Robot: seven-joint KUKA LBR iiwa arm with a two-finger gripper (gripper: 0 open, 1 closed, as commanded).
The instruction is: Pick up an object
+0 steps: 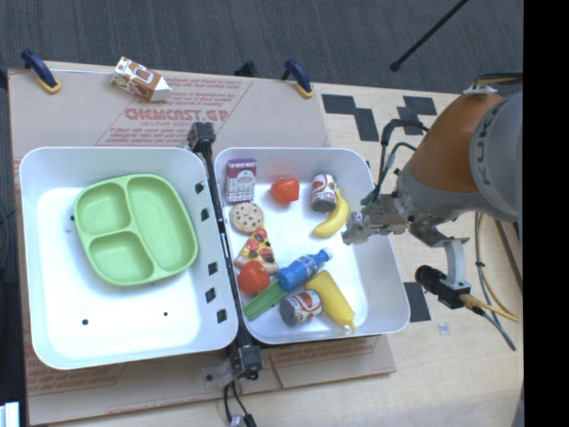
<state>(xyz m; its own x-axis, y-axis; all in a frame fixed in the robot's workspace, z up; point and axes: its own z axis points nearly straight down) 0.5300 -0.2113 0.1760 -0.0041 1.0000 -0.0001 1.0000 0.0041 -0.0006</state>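
Banana (331, 220) is lying by the right wall of the right bin (391, 283), and the gripper (359, 229), hanging beside it, might be bumping that wall or sliding off.

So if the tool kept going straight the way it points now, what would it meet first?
Probably the banana: the tool sits at the right bin's right wall, aimed leftward into the bin, and the banana lies nearest in that line. Its height above the bin is unclear, so it might pass over.
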